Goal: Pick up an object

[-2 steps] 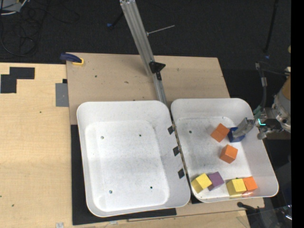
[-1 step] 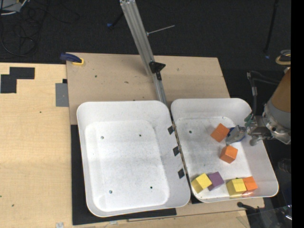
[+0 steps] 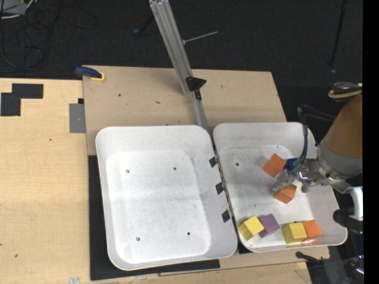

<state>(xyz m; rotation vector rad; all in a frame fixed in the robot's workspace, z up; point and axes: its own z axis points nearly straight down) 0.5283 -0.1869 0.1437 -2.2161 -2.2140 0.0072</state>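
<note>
orange blocks [image 3: 274,165]: 3 | yellow blocks [image 3: 251,226]: 2 | purple block [image 3: 269,223]: 1 | bins [image 3: 112,138]: 2

A robotics lab: plywood bench [image 3: 249,93], aluminium strut [image 3: 172,40], loose floor cables [image 3: 23,16]

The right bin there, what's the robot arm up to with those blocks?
The grey arm reaches in from the right, and its gripper is low in the right bin, between two orange blocks: a larger one just up-left of it and a smaller one at its tip. Whether it has actually gripped either block can't be made out. Along the bin's near edge lie a yellow block, a purple block, and a second yellow block beside another orange one.
</note>
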